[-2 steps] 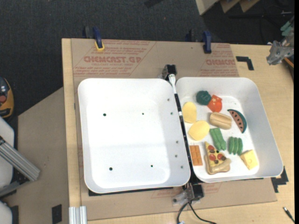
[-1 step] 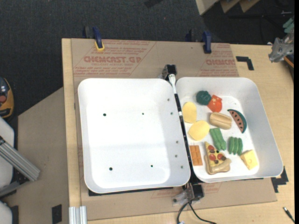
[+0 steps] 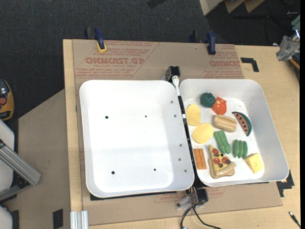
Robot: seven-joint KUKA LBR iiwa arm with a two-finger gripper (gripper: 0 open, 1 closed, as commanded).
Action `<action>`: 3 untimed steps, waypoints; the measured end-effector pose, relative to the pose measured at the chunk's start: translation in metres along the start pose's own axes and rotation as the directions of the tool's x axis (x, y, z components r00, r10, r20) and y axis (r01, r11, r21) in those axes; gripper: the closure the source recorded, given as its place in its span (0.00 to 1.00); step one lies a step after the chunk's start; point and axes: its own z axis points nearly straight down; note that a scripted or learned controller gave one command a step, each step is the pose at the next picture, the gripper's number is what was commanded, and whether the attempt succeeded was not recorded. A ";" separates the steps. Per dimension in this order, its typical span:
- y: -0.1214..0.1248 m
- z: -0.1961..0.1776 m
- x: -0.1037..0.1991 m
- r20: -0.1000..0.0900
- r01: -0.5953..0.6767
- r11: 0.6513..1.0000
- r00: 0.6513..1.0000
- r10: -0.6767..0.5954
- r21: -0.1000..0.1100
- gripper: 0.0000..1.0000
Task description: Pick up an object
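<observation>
Tool (image 3: 287,47) sits at the far upper right of my view as a grey metal shape, well apart from both bins, over the bench's (image 3: 290,104) edge. I cannot tell whether it is open or closed, nor whether it has anything in it.

Every toy food piece lies in the right bin (image 3: 267,128). At the far end I see a dark green piece (image 3: 207,98) touching a red piece (image 3: 219,106). Below them lie a pale yellow piece (image 3: 193,114), a tan bun (image 3: 224,123) and a watermelon slice (image 3: 242,123) near the right wall. A rounder yellow piece (image 3: 203,133) rests just beside a green pod (image 3: 221,141), with a second green piece (image 3: 239,148) next to it. Nearest me are an orange wafer (image 3: 200,158), a pizza slice (image 3: 220,162) and a cheese wedge (image 3: 254,163).

The left bin (image 3: 128,142) shows 4 small dark dots on its floor. Both bins rest on a brown sheet (image 3: 143,56) with red print, held by 2 blue clamps (image 3: 100,37) at its far edge.
</observation>
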 end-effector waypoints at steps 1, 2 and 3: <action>0.001 -0.011 0.000 0.003 0.001 1.000 1.000 -0.001 -0.005 1.00; 0.002 -0.022 -0.001 0.005 0.001 1.000 1.000 -0.001 -0.010 1.00; 0.003 -0.033 -0.001 0.008 0.002 1.000 1.000 -0.002 -0.015 1.00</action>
